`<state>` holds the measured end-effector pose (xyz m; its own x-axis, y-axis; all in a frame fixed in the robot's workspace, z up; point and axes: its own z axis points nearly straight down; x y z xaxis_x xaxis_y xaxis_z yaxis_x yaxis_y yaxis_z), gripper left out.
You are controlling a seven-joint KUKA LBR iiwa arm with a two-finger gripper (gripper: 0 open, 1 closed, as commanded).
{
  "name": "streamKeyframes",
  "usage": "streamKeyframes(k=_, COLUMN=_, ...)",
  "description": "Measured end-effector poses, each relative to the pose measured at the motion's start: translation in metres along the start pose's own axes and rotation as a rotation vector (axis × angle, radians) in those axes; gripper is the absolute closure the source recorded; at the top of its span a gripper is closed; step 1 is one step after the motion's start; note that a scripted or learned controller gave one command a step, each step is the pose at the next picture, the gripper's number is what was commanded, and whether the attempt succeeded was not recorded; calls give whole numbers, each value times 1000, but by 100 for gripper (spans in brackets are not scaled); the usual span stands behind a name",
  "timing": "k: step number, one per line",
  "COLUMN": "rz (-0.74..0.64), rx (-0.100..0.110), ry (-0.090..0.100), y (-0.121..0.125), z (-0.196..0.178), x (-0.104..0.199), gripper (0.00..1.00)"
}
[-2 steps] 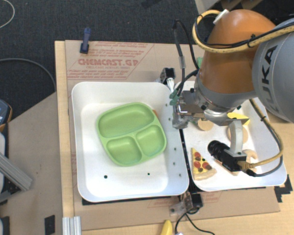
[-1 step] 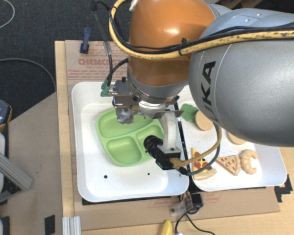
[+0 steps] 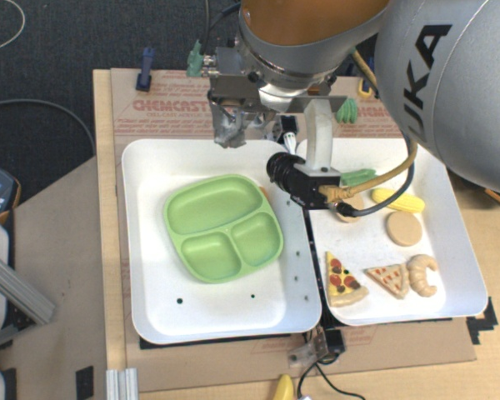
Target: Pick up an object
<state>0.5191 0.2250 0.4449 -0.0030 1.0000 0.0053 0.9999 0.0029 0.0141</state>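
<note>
My gripper (image 3: 231, 130) hangs over the far edge of the left bin (image 3: 142, 223), just beyond the green divided plate (image 3: 225, 227) that lies in that bin. I see nothing held at its tip. In the right bin (image 3: 458, 248) lie a yellow corn cob (image 3: 400, 201), a green pod-like piece (image 3: 358, 176), a round tan cookie (image 3: 405, 228), two pizza slices (image 3: 344, 278) (image 3: 387, 278) and a croissant (image 3: 424, 274). The arm's wide body hides the far part of the right bin.
Both bins rest on a brown cardboard sheet (image 3: 117, 140). A blue clip (image 3: 145, 67) and a green clip (image 3: 195, 58) sit at its far edge. A raised white divider (image 3: 298, 257) separates the bins. Dark floor lies to the left.
</note>
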Motion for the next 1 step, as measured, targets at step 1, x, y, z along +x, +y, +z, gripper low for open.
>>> streamKeyframes(k=1, rz=4, rx=27, ry=-10, y=-45, z=112, x=-1, gripper=100)
